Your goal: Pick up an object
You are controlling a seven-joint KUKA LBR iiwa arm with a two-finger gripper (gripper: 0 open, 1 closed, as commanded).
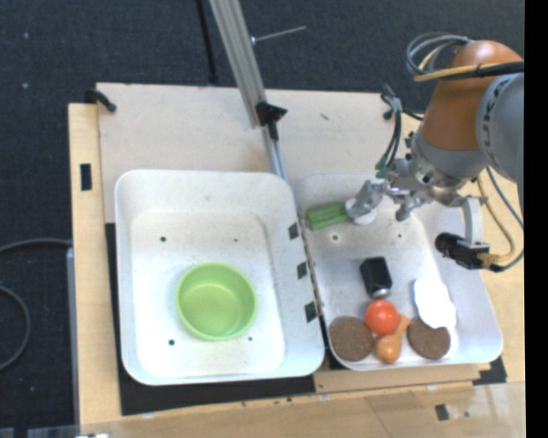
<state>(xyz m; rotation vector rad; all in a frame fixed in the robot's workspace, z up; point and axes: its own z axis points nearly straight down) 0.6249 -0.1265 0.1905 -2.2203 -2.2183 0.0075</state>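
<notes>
A: Current step?
B: Approach. The gripper [381, 201] hangs over the right bin's [470, 340] upper end, beside the green block [326, 215]; its closure cannot be told.
A: Next?
B: Likely descend onto the block.

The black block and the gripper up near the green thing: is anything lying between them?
No. In the camera view, the stretch of the right bin between the gripper and the black block is bare white floor. The green object lies off to the side.
</notes>
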